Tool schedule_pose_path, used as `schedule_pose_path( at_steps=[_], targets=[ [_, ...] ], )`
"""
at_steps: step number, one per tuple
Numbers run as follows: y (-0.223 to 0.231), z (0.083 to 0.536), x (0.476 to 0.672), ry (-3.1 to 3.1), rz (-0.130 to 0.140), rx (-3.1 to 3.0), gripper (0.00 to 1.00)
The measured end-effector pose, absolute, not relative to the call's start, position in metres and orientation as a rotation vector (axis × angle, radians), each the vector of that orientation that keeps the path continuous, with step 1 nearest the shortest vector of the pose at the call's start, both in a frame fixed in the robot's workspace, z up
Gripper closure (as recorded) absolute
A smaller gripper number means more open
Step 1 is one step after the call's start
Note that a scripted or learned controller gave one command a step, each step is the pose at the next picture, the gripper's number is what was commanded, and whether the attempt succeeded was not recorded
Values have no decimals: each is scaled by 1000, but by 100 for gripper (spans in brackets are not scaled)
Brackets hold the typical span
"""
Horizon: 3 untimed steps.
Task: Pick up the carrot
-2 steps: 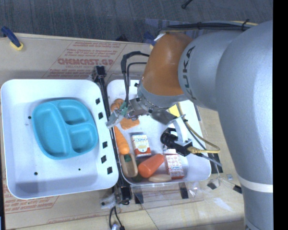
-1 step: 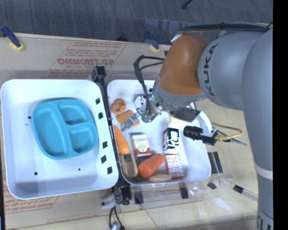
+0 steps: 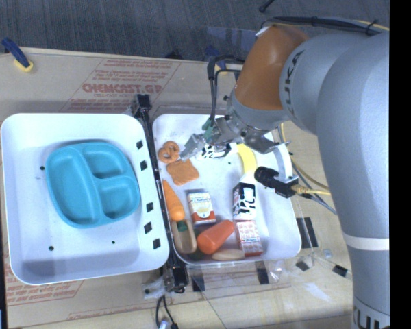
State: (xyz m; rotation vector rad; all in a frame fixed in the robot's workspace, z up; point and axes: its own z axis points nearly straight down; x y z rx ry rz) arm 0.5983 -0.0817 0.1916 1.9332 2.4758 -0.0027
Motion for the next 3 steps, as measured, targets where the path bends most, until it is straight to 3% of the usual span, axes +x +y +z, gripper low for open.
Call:
schedule_pose_path(
  at_steps=[1,2,3],
  targets=[
    [-27,191,544,2506,-4,1903,0],
    [-32,191,573,2349,-4,2087,0],
    [-6,191,542,2391,-6,2043,0]
  ],
)
